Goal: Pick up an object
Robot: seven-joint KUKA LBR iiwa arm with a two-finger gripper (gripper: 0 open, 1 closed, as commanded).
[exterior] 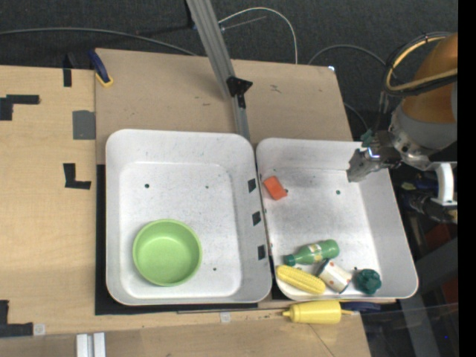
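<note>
The yellow bottle (315,312) lies just outside the right bin's (387,222) near rim; my gripper (362,165), grip unreadable, hovers above its far corner.

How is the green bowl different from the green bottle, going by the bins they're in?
The green bowl sits alone in the left bin; the green bottle lies in the right bin, crowded beside a corn cob. The bowl is wide, round and upright, the bottle slim and on its side. The bowl is pale lime, the bottle darker. Both are green.
</note>
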